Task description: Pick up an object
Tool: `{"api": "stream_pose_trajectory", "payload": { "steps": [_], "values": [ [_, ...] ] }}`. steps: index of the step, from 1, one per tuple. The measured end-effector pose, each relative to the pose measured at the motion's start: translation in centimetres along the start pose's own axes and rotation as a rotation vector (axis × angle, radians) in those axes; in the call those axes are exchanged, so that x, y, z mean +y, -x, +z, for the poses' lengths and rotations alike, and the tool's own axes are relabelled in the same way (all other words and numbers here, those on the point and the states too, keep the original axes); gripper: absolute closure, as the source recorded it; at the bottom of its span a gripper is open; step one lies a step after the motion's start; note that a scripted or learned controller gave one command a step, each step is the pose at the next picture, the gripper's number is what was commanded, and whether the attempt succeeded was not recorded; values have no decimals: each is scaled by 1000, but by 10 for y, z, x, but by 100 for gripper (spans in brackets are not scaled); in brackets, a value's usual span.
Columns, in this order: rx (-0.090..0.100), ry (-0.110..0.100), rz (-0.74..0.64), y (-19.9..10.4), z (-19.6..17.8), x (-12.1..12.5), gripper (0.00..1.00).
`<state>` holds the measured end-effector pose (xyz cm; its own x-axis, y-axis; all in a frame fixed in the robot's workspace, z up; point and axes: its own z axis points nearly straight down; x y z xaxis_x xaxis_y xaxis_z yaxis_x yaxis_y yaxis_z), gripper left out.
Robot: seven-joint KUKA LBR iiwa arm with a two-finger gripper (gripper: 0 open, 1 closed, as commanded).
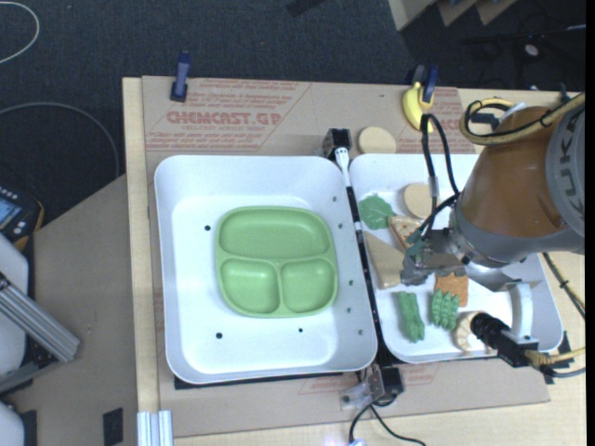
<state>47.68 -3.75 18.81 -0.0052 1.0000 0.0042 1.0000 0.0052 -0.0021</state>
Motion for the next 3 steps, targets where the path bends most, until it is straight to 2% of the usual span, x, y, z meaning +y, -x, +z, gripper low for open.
{"api": "stream_pose_trajectory", "payload": {
  "steps": [1,2,3],
  "values": [
    [-3,9,0,-40,-60,4,100],
    [-3,8,-1,-98,-110,3,100],
    [-3,16,4,-82,-228,3,100]
  ]
}}
